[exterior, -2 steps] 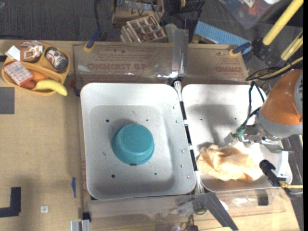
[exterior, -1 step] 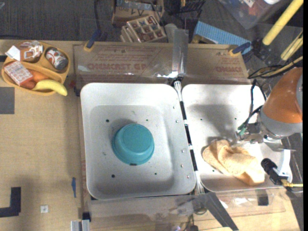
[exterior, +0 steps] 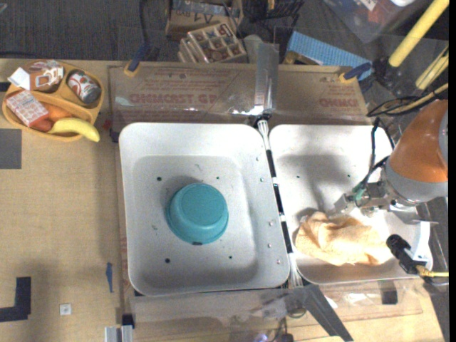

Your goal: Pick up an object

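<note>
A teal bowl (exterior: pixel 199 213) lies upside down in the middle of the left bin (exterior: pixel 142 148). A crumpled pale yellow cloth (exterior: pixel 340 240) lies at the front of the right bin (exterior: pixel 313 148). The arm, grey with an orange band (exterior: pixel 426 152), reaches in from the right. My gripper (exterior: pixel 350 203) hangs low over the cloth's upper edge, just above or touching it.
A yellow tray (exterior: pixel 43 109) with a banana and small packets sits on the bench at the far left. Cardboard lies behind both bins. A black cable (exterior: pixel 373 155) hangs beside the arm over the right bin.
</note>
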Controlling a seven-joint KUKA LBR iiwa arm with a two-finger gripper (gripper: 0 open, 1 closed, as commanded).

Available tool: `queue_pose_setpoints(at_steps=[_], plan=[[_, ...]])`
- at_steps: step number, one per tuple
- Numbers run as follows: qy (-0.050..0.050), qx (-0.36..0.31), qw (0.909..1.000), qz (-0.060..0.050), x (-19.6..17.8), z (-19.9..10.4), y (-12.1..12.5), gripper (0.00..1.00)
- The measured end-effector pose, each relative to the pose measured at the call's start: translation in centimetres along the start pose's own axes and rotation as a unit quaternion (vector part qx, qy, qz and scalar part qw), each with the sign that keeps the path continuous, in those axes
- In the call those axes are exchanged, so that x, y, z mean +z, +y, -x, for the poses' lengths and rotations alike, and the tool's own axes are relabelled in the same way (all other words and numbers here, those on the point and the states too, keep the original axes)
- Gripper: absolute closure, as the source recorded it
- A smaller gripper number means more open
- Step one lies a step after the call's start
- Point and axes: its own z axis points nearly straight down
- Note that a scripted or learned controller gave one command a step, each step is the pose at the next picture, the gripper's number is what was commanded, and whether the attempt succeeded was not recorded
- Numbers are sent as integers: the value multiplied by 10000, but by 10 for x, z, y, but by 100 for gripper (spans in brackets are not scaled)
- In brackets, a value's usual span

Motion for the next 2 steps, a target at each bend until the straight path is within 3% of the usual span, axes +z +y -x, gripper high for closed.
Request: queue_pose_setpoints(at_steps=[1, 2], plan=[[-2, -975, 9952, 12, 6, -11, -31, 0], [6, -1099, 9939, 5, 7, 9, -39, 0]])
